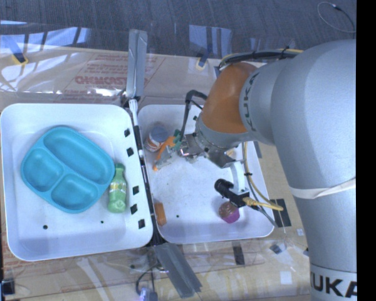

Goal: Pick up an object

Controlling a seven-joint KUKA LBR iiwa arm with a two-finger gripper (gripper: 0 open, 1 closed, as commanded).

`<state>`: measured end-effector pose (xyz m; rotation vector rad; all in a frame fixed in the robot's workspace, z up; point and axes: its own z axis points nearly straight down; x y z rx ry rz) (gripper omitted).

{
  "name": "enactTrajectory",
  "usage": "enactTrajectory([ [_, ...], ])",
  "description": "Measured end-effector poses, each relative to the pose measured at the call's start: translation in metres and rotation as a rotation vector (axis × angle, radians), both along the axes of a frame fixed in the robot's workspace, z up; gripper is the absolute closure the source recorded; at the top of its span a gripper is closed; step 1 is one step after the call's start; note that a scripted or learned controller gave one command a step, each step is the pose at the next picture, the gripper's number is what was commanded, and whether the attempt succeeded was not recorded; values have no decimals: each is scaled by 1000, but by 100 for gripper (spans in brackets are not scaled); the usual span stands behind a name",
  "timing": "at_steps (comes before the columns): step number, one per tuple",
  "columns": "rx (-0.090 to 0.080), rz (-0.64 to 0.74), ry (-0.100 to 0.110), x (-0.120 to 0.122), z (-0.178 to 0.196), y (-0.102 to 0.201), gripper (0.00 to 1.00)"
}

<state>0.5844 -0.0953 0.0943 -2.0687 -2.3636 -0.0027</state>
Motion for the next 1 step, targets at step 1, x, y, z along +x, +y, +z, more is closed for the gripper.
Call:
enactTrajectory([
  [1,-3,28,30,66,-3,-12,0],
])
